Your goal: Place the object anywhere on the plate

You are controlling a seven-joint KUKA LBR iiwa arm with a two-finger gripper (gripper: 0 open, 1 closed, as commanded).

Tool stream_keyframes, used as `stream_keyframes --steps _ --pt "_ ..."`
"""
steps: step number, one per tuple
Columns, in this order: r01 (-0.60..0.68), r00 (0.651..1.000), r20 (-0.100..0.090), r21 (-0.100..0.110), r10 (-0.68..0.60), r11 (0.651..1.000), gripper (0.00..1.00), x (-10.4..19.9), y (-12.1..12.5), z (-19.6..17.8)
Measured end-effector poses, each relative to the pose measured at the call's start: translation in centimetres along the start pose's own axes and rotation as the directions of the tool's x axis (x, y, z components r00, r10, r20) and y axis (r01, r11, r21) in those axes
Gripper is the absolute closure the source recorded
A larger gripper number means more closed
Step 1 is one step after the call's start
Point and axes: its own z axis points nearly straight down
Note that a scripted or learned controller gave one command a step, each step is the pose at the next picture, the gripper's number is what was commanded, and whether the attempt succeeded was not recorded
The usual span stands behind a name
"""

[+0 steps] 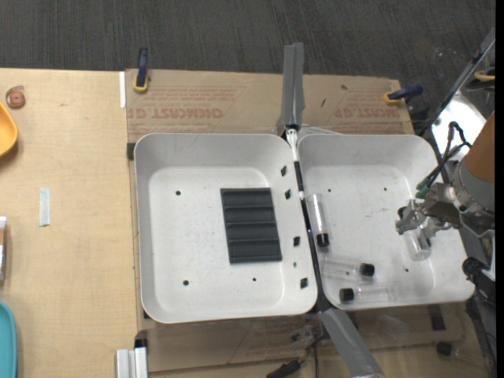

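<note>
1. So, here's where I'm at: my gripper point(417, 231) hangs over the right side of the right bin point(394, 150), near its right wall, and there's nothing between my fingers that I can see. Whether they're spread or pinched, I honestly can't tell from this angle.
2. The stuff to grab looks like three clear plastic tubes with black caps. One tube point(316, 219) lies along the left wall of the right bin, another tube point(346, 269) sits near the bottom middle, and a third tube point(368, 294) rests just beside the front wall.
3. The plate, I reckon, is the black ridged plate point(250, 225) in the middle of the left bin point(157, 211). Nothing on it yet.
4. So I'd say I'm at the picking step, nothing grabbed.
5. Next move calls for lining up across one tube, probably the middle one since it's clear of the walls, dropping down and closing on it. Clear round plastic is slippery, so it could roll away.
</note>
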Motion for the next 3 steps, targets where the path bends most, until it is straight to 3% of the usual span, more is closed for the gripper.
stream_keyframes --steps 1,2,3 --pt "0.018 1.0 0.001 0.001 -0.018 1.0 1.0 6.2 6.6 3.7" --pt "0.102 0.995 0.002 0.0 -0.102 0.995 1.0 13.5 13.1 -3.4" --pt "0.101 0.995 0.002 0.002 -0.101 0.995 1.0 19.0 12.2 0.8"
